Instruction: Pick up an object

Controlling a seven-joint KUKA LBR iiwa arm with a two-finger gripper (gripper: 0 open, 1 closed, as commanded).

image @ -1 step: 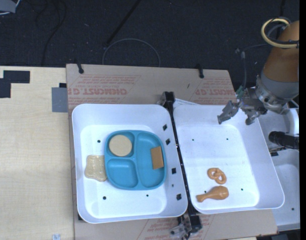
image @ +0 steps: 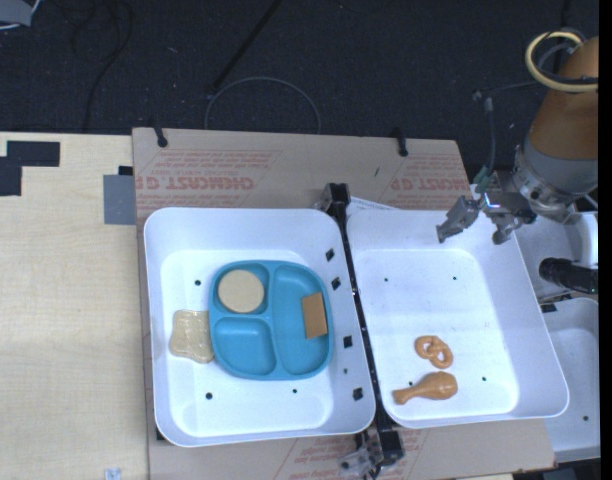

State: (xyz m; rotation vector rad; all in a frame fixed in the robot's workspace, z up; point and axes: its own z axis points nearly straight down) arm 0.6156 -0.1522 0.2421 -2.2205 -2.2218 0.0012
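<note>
While the end effector [image: 480, 218], spread open and gripping nothing, is poised at the right bin's [image: 506, 268] one-o'clock corner, the pretzel [image: 434, 350] and drumstick [image: 427, 389] remain unpicked near six o'clock.

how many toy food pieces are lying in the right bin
2, both near the front of the right white bin: a tan pretzel-shaped piece and, just in front of it, a tan drumstick-shaped piece. None looks hidden.

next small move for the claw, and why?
Probably move the claw toward the pretzel and drumstick and down. It hangs open above the right bin's far edge, holding nothing, and those two pieces lie nearest, at the bin's near side.
</note>
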